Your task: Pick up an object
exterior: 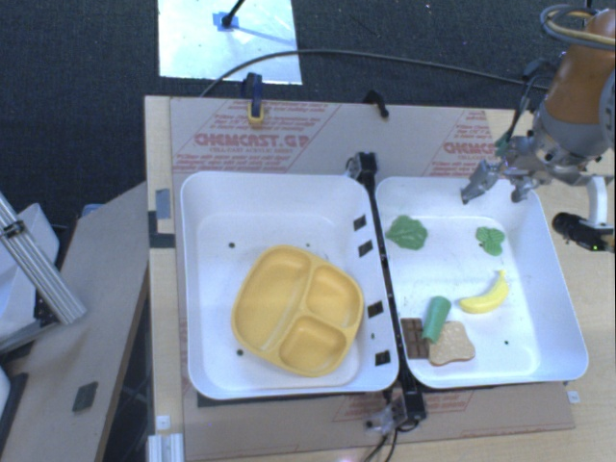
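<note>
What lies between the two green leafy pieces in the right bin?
In the camera view, only bare white bin floor lies between the larger leafy piece and the smaller leafy piece.

Grey arm (568,133), orange band (585,80)

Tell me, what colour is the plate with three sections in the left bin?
Yellow. The three-section plastic plate shows clearly in the camera view.
</note>
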